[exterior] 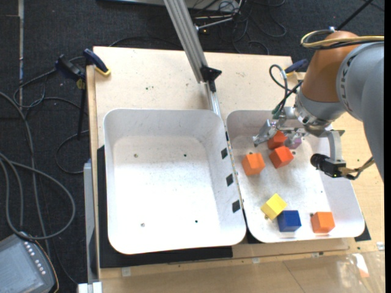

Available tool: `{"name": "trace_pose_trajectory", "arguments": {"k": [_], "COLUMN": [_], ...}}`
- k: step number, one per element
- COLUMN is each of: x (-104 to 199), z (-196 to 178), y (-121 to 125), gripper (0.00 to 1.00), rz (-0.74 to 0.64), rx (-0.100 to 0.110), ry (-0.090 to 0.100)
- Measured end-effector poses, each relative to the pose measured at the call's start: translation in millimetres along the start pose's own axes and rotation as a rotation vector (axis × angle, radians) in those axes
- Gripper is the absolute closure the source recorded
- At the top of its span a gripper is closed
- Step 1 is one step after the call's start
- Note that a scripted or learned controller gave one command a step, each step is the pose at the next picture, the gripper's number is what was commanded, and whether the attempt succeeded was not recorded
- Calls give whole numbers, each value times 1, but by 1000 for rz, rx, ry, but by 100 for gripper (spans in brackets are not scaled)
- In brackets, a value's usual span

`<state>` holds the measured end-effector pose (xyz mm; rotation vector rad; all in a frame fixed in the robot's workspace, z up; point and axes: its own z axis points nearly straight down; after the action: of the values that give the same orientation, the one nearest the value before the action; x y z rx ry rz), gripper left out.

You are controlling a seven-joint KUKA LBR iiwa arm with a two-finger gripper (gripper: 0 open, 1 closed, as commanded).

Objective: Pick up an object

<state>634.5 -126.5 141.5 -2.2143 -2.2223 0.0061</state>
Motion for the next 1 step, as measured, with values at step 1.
{"name": "trace_pose_trajectory", "arguments": {"k": [1], "x": [0], "z": [49], "y": [0], "gripper": [0], "rz": [3], "rx": [-3], "ry": [-1]}}
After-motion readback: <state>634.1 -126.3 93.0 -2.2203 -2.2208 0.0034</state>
